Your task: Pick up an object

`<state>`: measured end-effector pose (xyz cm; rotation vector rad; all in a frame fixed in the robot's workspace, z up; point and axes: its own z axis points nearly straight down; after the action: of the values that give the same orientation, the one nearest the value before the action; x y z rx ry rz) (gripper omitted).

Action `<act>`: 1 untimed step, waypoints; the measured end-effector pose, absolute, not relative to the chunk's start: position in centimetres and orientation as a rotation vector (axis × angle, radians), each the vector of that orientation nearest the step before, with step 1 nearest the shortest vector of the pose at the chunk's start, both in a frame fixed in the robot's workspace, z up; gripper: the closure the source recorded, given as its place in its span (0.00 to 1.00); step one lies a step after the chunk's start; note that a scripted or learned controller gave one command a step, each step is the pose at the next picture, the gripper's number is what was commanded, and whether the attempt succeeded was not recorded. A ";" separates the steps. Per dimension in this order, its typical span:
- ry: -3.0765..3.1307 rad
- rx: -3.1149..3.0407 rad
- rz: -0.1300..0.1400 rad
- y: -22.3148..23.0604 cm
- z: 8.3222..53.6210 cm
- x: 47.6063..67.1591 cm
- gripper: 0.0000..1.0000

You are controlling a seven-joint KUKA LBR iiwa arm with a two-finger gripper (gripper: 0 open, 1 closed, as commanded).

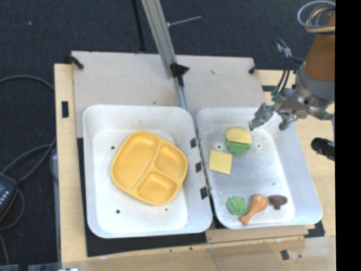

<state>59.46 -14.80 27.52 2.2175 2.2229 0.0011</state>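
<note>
Over the right bin [299, 168], near its far rim, the end effector [272, 117] is seen, spread apart and with nothing between its fingers. One finger [260, 117] hangs just beside the burger [238, 140], apart from it. No object is lifted yet.

Candidates are noted in the right bin: burger near the far side; a yellow square [220, 162] just beside it toward the left bin; a green piece [236, 205], drumstick [253, 208] and brown piece [277, 200] clustered at the near rim. A yellow tray [149, 167] is held in the left bin [96, 151].

Risks are judged as follows:
- Burger is rounded and likely layered; a grip set off-centre could squeeze it out sideways.
- Bin wall lies close behind the end effector; a descent there could catch the rim.
- Yellow square lies flat; the fingers could slide over it without purchase.
- Near cluster is tightly packed; neighbours could be pushed or a finger blocked.
</note>
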 end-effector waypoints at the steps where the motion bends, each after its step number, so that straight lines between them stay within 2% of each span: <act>1: 2.223 2.218 0.002 -14.8 27.5 59.5 0.00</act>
<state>59.47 -14.80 27.53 2.2178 2.2227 0.0016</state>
